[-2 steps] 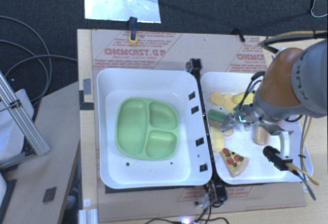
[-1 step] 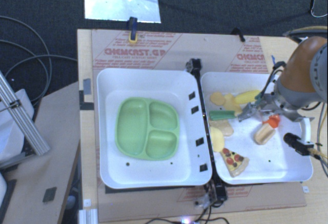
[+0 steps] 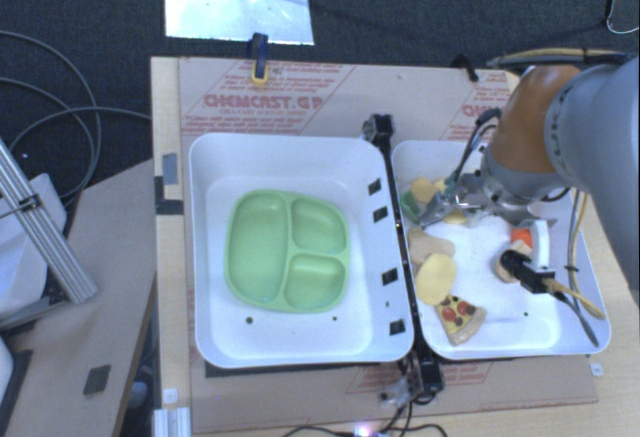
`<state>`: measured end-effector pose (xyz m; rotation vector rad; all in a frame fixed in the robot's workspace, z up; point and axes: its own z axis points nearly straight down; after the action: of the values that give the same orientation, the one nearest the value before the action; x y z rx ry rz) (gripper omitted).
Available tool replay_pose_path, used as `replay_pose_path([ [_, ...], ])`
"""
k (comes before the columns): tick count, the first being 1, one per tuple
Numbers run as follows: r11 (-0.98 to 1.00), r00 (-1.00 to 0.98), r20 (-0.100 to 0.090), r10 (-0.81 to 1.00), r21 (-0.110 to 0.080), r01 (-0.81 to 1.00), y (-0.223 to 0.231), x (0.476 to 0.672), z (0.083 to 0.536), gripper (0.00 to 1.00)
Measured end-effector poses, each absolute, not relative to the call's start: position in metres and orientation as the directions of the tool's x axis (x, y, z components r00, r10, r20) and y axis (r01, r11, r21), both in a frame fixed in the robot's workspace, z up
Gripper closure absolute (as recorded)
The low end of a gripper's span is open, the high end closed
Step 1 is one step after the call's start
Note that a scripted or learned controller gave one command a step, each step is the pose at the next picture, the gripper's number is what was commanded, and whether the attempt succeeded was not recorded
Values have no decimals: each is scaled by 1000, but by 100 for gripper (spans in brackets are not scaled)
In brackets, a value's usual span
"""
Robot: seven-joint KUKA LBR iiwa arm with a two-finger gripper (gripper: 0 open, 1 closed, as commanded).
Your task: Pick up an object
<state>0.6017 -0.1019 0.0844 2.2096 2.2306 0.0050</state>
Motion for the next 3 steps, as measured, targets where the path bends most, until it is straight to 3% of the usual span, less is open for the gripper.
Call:
replay_pose_path([
  [1,9,-9,5,1000,0,1000,-35,483,189,0],
  [3,2,-2,1,1000,1,1000,-39,487,184,0],
])
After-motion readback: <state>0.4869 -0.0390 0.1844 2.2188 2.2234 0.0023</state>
